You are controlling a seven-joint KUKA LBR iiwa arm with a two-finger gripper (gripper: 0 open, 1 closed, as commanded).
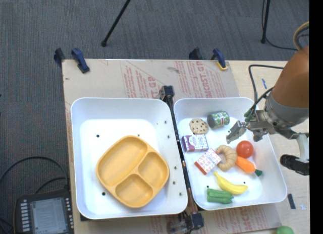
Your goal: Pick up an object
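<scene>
The right bin (276,186) holds several toy foods: a cookie (199,125), a green can (218,119), a purple-and-white carton (194,142), a red-and-white box (207,161), a tan pastry ring (226,157), a red tomato (245,149), a carrot (247,166), a banana (230,184) and a green pod (219,195). My gripper (247,133) hangs over the bin's right half, just above and behind the tomato. Its fingers are spread open with nothing between them.
The left bin (81,127) holds a yellow divided plate (132,170). A black divider (176,142) runs between the bins. Blue clamps (79,59) grip the bench's far edge. A pendant (43,215) lies on the floor at lower left.
</scene>
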